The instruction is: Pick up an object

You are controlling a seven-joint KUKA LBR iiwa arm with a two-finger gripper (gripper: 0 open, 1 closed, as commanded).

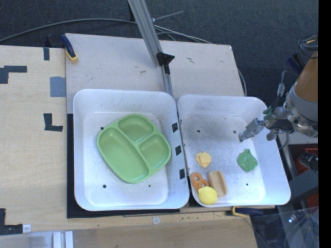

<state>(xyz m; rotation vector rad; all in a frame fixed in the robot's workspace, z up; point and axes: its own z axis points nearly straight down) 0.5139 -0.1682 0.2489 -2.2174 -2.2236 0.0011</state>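
The right bin holds a green leafy toy, a yellow chunk, an orange ring, a hot-dog bun and a yellow lemon. My gripper hangs over that bin's right side, just above and beyond the green leafy toy. Its fingers are spread open and nothing sits between them. One grey fingertip points left toward the bin's middle.
The left bin carries a green divided plate. A slanted metal post rises from the back, ending near the seam between the bins. A blue-and-yellow clamp grips the bench's far left corner.
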